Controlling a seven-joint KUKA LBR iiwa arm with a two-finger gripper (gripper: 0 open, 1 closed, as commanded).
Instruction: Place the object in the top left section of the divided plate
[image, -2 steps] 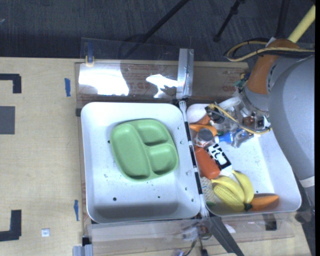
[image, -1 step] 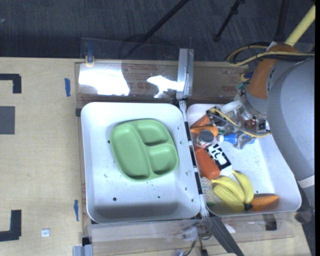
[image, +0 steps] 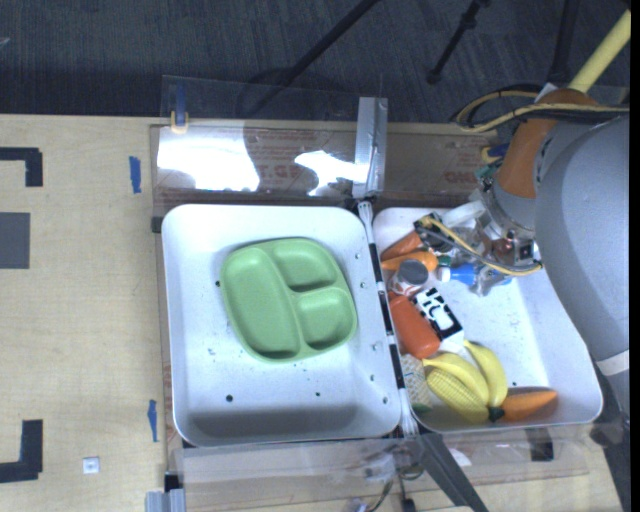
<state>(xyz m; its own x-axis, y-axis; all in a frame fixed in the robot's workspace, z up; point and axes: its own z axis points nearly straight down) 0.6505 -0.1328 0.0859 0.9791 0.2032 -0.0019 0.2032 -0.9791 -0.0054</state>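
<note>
No legible txt, labels or nos.

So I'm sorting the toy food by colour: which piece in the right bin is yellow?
The banana bunch, near the front of the right bin. It is yellow; the carrot-like pieces beside it and behind it are orange.

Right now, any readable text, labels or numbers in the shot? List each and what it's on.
None reads clearly.
Black and white tag near the gripper: bold white marks on black, too blurred to read.
Taped clear panel behind the left bin: faint reddish print, illegible.
Green divided plate and bananas: no markings seen.
</note>
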